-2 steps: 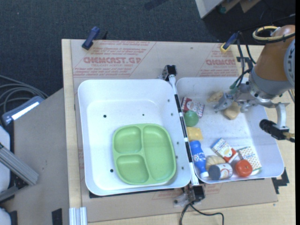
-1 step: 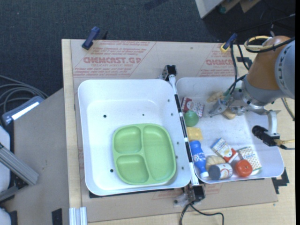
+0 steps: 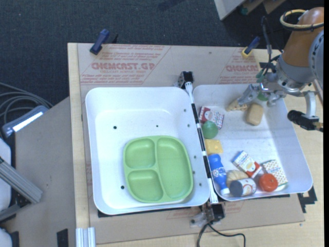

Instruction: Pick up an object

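My gripper (image 3: 255, 95) hangs low over the far end of the right bin (image 3: 288, 138). A tan loaf-shaped piece (image 3: 254, 115) lies just below it, and a pale tan wedge (image 3: 236, 105) lies just to its left. I see nothing clearly held. Further toys lie along the bin's left wall: a red and white packet (image 3: 212, 116), a green ball (image 3: 209, 130), a yellow block (image 3: 214, 147) and a blue bottle (image 3: 217, 170). At the near end are a small carton (image 3: 245, 163), a red tomato (image 3: 268, 182) and a can (image 3: 241, 188).
The left bin (image 3: 103, 138) holds a green compartment plate (image 3: 158, 168). The arm's grey wrist with its orange band (image 3: 303, 40) comes in from the upper right. Blue clamps (image 3: 99, 41) sit at the bench's far corners, and cables lie off the bench at left.
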